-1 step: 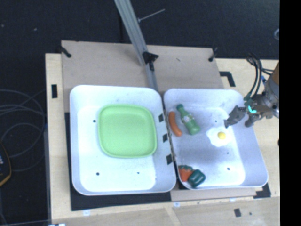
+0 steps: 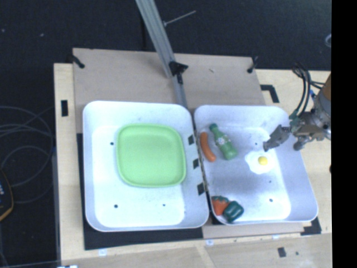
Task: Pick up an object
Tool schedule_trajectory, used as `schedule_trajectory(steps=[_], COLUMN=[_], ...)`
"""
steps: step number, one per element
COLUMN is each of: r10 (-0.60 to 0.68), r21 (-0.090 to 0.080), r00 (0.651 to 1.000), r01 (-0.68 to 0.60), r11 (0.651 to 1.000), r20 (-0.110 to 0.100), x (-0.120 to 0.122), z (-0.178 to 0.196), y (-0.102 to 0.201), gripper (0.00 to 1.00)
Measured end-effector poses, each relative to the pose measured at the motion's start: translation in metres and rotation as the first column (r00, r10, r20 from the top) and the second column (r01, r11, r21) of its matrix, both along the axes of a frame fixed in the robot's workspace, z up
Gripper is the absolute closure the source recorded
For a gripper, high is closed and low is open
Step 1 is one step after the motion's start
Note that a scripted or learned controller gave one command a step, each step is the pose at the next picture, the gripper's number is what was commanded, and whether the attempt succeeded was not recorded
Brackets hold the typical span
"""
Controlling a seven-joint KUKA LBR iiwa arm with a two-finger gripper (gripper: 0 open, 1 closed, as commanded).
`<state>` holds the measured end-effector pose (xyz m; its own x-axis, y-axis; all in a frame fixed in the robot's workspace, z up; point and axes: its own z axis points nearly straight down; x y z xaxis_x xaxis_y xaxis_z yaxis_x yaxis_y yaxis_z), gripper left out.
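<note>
A: Which things could be picked up, and where do they lie?

B: All 4 sit in the right-hand shallow white plastic bin [image 2: 295, 197]. The flat white fried-egg toy with a yellow yolk [image 2: 259, 162] lies near that bin's middle, a little toward its right wall. A green plastic bottle with a white label [image 2: 222, 143] lies tilted toward the bin's left side, and an orange sausage-shaped toy [image 2: 207, 147] rests just beside the bottle, against the bin's left wall. In the bin's near left corner are a small orange-red carrot-like toy [image 2: 220, 204] and a dark green rounded block [image 2: 233, 210], touching each other.

A: And the gripper?

B: The grey 2-finger gripper [image 2: 285, 138] hangs over the bin's right part, just above and to the right of the egg. Its 2 dark fingers are spread apart with nothing between them; 1 fingertip [image 2: 271, 143] is near the egg's upper edge, though I cannot tell if it touches.

A: What else is around that bin?

B: Touching its left wall is a second white bin [image 2: 100, 121] holding a pale green square plastic plate [image 2: 150, 155]. Both rest on a light wooden bench [image 2: 223, 74], and a grey metal pole [image 2: 156, 27] slants up from behind the bins' shared edge.
</note>
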<state>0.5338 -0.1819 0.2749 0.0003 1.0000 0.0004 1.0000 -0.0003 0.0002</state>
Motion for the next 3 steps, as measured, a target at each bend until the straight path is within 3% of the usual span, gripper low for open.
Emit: schedule_trajectory(steps=[3], r10=[-0.001], r21=[0.000], r00=[1.000], r01=[0.001], r11=[1.000], r20=[-0.004], x=[-0.016], z=[-0.146], y=[-0.015], gripper=[0.00])
